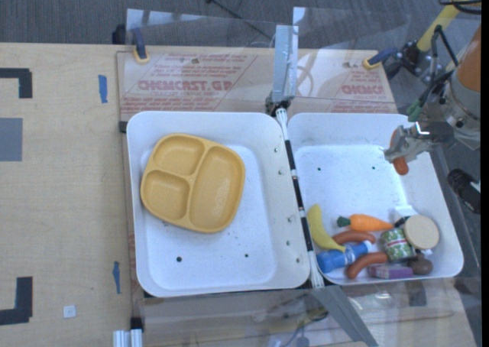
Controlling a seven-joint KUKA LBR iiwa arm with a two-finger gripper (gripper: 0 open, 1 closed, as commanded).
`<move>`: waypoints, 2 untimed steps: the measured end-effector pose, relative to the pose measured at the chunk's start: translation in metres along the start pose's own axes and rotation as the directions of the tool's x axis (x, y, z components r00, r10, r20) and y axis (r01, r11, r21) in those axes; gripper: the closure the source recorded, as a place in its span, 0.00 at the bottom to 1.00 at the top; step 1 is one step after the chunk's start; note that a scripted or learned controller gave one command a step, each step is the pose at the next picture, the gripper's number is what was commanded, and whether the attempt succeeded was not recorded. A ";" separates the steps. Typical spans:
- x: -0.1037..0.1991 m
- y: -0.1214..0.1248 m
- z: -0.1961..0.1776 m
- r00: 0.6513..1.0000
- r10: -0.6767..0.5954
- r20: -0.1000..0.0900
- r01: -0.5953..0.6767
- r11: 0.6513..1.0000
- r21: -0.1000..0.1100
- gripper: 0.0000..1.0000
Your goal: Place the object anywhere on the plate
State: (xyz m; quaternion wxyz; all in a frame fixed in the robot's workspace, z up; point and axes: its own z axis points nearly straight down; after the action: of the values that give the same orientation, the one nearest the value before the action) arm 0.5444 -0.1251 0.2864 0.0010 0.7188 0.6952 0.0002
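Claw (403, 153) hangs above right white bin (336, 162), clenched on a small orange-red object (400, 166), lifted for carrying to the yellow three-compartment plastic plate (192, 182) in the left bin.

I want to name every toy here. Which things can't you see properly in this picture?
- Claw, camera view: something small and orange sits at its tip; whether it is gripped is too small to tell.
- Toy pile in the right bin: pieces overlap, hiding the lower ones.
- Arm: cut off by the right edge.
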 end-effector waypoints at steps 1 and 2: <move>-0.004 0.001 0.019 0.996 -0.084 -0.002 0.084 0.996 0.003 1.00; 0.029 -0.023 -0.037 0.946 -0.324 0.001 0.324 0.946 -0.002 1.00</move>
State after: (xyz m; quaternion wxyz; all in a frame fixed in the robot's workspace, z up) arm 0.5224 -0.0949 0.3234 0.0019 0.5950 0.8037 0.0007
